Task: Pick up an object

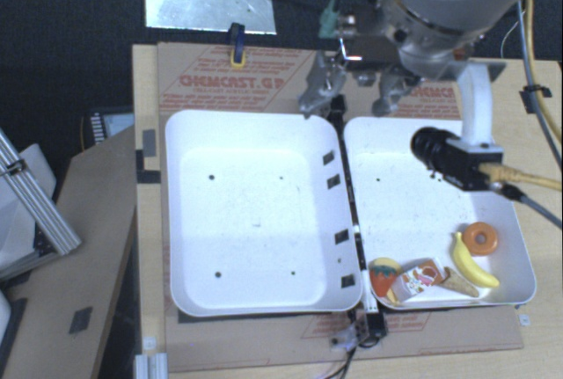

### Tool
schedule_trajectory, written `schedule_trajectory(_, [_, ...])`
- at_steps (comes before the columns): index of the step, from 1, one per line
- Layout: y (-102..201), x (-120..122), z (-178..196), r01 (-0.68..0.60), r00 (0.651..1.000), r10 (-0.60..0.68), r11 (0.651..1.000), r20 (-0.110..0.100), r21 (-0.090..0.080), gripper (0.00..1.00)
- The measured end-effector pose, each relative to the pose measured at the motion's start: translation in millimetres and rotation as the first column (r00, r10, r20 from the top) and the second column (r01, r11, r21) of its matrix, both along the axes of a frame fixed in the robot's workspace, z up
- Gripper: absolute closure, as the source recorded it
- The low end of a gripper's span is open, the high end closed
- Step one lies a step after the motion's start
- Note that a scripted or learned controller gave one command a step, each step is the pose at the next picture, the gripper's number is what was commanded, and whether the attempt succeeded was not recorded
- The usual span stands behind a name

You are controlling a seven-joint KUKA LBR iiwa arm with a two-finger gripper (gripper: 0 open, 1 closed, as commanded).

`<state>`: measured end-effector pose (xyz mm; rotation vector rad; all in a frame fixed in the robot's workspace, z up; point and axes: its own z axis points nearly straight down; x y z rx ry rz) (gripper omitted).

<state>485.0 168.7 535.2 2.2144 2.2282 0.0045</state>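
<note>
The gripper (pixel 352 100) hangs above the far rim where the two bins meet, its two fingers (pixel 318 93) spread wide apart with nothing between them and touching nothing. The objects lie well away from it, bunched in the near right corner of the right bin (pixel 396 193): a banana (pixel 472 261), an orange ring-shaped toy (pixel 480 237) just beside its tip, a tomato-like fruit (pixel 384 276), and a small red-and-white packet (pixel 417 280) between fruit and banana. The left bin (pixel 251 210) sits beside it on the bench (pixel 149 87).
</note>
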Motion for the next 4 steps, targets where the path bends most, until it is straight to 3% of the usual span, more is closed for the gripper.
schedule_trajectory(2, [68,1,0,-0.002,1.0,0.002,1.0,-0.001,0.001,0.0])
schedule_trajectory(3, [66,2,11,-0.002,1.0,0.002,1.0,0.002,0.001,1.0])
schedule_trajectory(4, [59,1,-77,0.007,1.0,-0.007,1.0,-0.009,-0.006,1.0])
